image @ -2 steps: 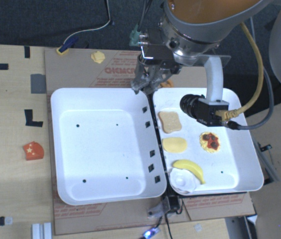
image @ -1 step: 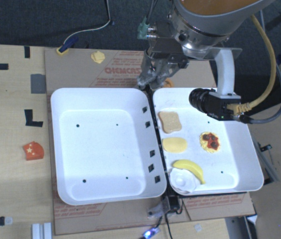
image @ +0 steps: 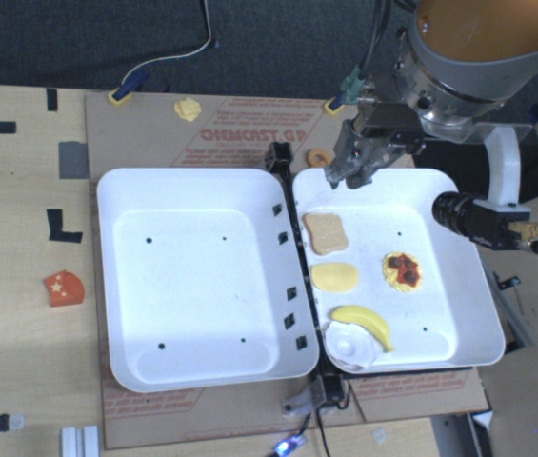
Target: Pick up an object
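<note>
Objects to pick from lie in the right bin (image: pixel 459 350), five in number: one slice of toast (image: pixel 326 233), one pale yellow oval piece (image: pixel 333 276) just below it, one banana (image: pixel 364 323), one white round cup-like thing (image: pixel 349 347) that touches the banana at its 7 o'clock side, and one small pizza-like disc with red topping (image: pixel 402 271). The toast, the oval piece and the banana make a column near the left wall of this bin, and the disc lies apart from them at 3 o'clock of the oval piece.

The left bin (image: pixel 116 255) is beside it, and the two bins touch along the middle, where a row of black clips is seen.

The pincer (image: pixel 349 171) hangs over the far rim of the right bin, at 12 o'clock of the toast and apart from it. Nothing is seen between its fingers, but whether they stand open or closed, one cannot tell from this view. The arm (image: pixel 478 27) with its orange band comes in from 1 o'clock.

On the worktop (image: pixel 21 255), outside the bins, lie three small things: one red piece (image: pixel 65 288) at 9 o'clock of the left bin, one yellow piece (image: pixel 188 109) at 12 o'clock of it, and one small ring-shaped piece (image: pixel 317 158) just left of the pincer.
</note>
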Robot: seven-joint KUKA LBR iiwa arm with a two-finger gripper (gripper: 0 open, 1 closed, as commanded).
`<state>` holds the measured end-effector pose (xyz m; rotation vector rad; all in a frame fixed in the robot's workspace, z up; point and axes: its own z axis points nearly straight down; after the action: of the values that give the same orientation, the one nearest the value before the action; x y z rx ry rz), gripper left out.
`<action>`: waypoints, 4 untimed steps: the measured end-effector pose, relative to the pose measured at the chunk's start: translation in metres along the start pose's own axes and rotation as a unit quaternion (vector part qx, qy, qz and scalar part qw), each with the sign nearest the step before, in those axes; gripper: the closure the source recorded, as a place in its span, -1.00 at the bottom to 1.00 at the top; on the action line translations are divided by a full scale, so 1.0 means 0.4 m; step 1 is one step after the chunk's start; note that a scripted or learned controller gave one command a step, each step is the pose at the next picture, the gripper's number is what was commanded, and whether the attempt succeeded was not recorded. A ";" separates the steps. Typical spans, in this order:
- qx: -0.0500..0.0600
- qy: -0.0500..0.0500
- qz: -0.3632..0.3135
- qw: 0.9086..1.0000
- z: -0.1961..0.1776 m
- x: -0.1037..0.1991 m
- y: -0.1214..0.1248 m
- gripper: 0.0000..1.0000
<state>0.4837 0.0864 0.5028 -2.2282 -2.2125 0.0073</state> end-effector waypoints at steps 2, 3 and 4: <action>-0.002 0.001 -0.002 1.000 -0.079 -0.116 0.001 1.00; 0.001 0.000 0.001 1.000 0.072 -0.384 0.001 1.00; -0.005 0.001 -0.005 1.000 -0.087 -0.322 0.003 1.00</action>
<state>0.4840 -0.0425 0.5379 -2.2226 -2.2270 -0.0059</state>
